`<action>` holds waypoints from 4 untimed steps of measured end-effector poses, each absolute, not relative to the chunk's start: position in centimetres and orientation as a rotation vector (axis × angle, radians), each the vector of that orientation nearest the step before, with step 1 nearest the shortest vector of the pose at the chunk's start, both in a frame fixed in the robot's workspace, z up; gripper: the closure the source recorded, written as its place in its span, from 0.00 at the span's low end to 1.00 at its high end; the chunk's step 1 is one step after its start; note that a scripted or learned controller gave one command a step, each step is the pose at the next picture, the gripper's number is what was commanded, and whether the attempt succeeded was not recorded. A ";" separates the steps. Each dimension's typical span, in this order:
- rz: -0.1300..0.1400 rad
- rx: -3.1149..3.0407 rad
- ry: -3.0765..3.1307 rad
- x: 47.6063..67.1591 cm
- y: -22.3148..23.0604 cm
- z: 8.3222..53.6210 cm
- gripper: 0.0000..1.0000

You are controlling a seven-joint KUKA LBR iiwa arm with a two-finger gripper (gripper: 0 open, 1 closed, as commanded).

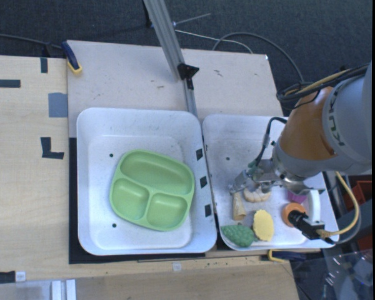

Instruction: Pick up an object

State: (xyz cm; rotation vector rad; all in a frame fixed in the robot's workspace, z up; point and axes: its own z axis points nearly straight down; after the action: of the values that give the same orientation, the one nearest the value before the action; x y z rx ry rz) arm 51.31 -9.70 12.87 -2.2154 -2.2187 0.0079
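Jaws (pixel 255 181) sit low in the right bin (pixel 237 130), lower right of frame; can't tell if open or clenched. Pale ring-shaped toy (pixel 257 196) touches just below. Drop straight & center on it before you close.

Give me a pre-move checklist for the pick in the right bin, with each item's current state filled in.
1. Gripper is over the right bin, above the cluster of items: ok.
2. A target lies under it: a pale ring-shaped piece sits right below the wrist: ok.
3. Finger opening: cannot tell, the wrist hides it.
4. Anything held already: cannot tell.
5. Neighbours crowd the target: tan stick and yellow piece lie close, green leafy piece near the front rim: not ok for a clean single grasp.
6. Left bin's green divided plate is away from the arm's path: ok.
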 end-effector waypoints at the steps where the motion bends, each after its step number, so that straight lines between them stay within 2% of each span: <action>1: -0.002 -2.224 -2.225 51.4 -9.7 8.9 0.00; 2: -0.002 -2.219 -2.225 51.4 -9.6 9.9 1.00; 3: -0.002 -2.221 -2.224 52.4 -9.8 14.8 1.00; 4: -0.004 -2.222 -2.226 51.9 -10.0 20.9 1.00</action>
State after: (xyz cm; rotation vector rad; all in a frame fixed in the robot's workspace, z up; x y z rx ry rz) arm 51.91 -9.96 20.86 -2.2224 -2.2255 -0.0038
